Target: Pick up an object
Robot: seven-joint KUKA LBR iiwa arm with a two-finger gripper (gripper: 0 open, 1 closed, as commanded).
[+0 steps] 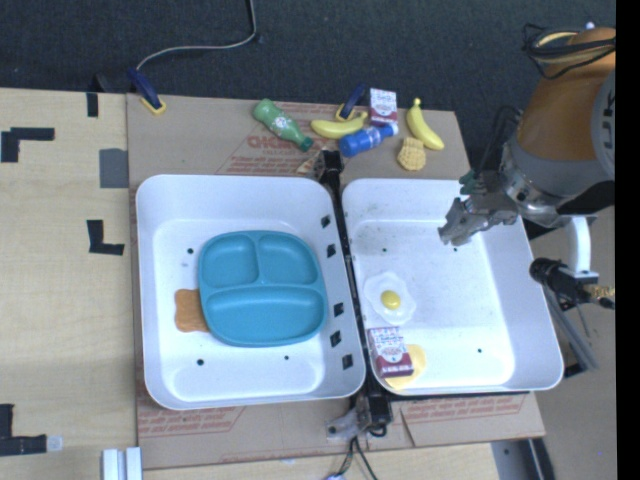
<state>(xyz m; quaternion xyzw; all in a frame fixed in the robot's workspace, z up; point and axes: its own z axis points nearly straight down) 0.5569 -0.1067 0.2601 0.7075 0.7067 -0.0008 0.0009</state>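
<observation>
My gripper (pixel 455 230) hangs over the right bin (pixel 520 298), near its upper middle, with nothing visible between its fingers. Lower in that bin lie a toy fried egg (pixel 389 299), a small red-and-white carton (pixel 387 346) and a yellow round piece (pixel 412 362) partly under the carton. The left bin (pixel 160 228) holds a blue divided plate (pixel 263 287) with an orange flat piece (pixel 187 311) sticking out from under its left edge.
Behind the bins on the cardboard lie a green bottle (pixel 281 124), two bananas (pixel 337 126) (pixel 424 128), a blue bottle (pixel 362 140), a small carton (pixel 383 104) and a yellow waffle piece (pixel 410 154). A black divider (pixel 338 258) runs between the bins.
</observation>
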